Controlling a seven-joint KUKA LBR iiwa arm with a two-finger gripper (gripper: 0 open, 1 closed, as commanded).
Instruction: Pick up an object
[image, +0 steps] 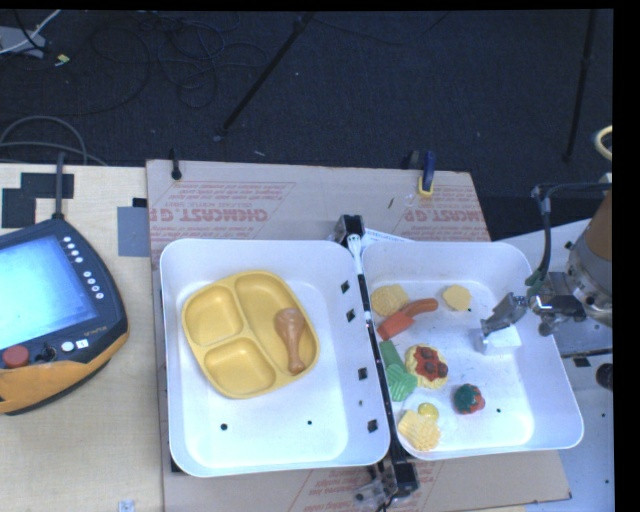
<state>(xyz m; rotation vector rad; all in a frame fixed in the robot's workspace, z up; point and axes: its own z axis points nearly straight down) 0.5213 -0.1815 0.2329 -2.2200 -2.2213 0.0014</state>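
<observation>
My claw (497, 325) hangs over the right-hand white bin (545, 425), reaching in from the bin's outer side; I cannot tell from this slanted overhead angle what it grips, if anything (a pale white scrap (503, 340) lies directly beneath it). The objects on offer all sit farther into the bin than my claw, toward the divider between the two bins. Nearest, just beyond my claw, is a small round yellow piece (457, 297); past that lies a red-orange sausage (408, 317) touching a yellow wafer (389, 298). Below and inward of my claw rests a little pizza slice (428, 365) with red toppings, a green leafy piece (398, 377) just beside it against the divider. Toward the bin's near edge, apart from my claw, sit a red-and-green berry (468, 399), a small yellow-green ball (428, 410) and a yellow waffle-textured piece (420, 433). Well away from my claw, in the other white bin (200, 440), a yellow divided plate (225, 325) holds a brown drumstick (292, 338) in its long compartment.
</observation>
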